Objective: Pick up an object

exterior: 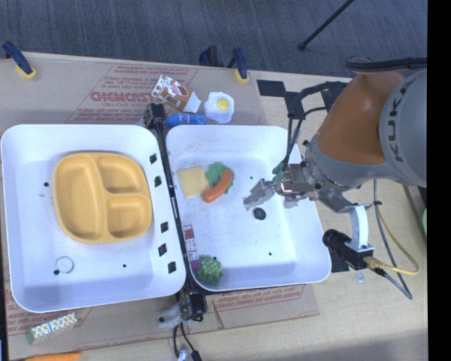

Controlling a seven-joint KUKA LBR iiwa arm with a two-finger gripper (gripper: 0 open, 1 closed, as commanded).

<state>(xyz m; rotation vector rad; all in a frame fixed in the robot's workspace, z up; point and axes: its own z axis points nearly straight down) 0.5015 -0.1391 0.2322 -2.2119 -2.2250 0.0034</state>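
White bins sit side by side on the surface. In the right bin [286, 256] lie a yellow block [191, 180], a carrot [218, 187] and a green ball [208, 268]. Over this bin hangs the gripper [257, 196], whether open or closed I cannot tell. A yellow tray [102, 196] rests in the left bin [22, 201].

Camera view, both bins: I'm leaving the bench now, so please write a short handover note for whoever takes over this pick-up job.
Gripper: over the right bin, at mid-right, nothing visibly between its fingers.
Right bin holds a yellow block, a green and orange toy beside it, and a green and purple toy at the near-left corner.
Left bin holds a yellow divided tray.
Done: nothing lifted yet.
Left: pick up one object; the green and orange toy looks closest.
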